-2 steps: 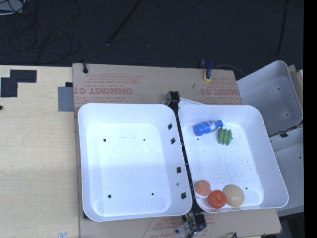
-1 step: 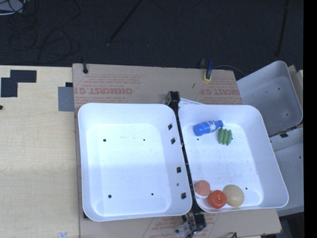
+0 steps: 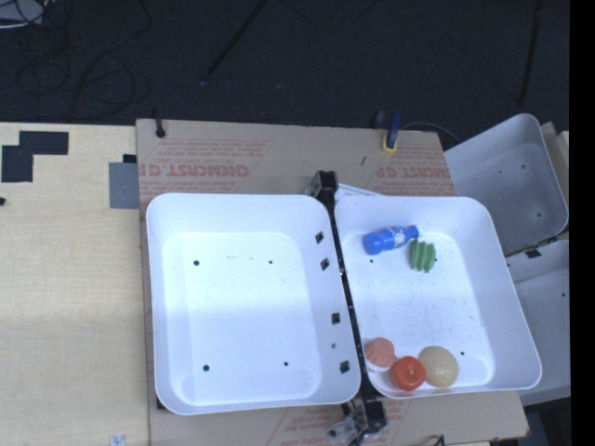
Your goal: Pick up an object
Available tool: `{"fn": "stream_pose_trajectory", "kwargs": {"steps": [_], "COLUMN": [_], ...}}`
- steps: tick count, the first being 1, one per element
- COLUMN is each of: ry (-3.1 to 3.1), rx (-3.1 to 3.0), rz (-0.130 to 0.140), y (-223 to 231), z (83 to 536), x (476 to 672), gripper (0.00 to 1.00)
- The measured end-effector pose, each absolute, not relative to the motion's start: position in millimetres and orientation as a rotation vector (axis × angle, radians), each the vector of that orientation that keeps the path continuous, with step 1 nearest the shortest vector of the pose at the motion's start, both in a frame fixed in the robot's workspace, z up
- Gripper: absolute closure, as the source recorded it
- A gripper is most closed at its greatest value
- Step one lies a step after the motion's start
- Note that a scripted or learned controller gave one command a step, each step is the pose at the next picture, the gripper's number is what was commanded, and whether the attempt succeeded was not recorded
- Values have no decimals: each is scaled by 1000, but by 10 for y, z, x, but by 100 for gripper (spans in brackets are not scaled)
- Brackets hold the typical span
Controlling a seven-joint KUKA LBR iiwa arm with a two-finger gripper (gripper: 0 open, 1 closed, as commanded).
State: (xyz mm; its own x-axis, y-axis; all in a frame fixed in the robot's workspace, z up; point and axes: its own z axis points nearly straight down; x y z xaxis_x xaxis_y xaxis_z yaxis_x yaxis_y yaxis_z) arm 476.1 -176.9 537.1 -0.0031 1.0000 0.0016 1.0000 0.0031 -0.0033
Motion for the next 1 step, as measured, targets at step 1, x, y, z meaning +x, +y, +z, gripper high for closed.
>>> {"fn": "stream_pose_trajectory", "kwargs": {"steps": [1], "ry": [-2223], "rx": [-2215], "rz": [2], "y": [-1434], "z": [5377], "x": [4762], "gripper": [100]}}
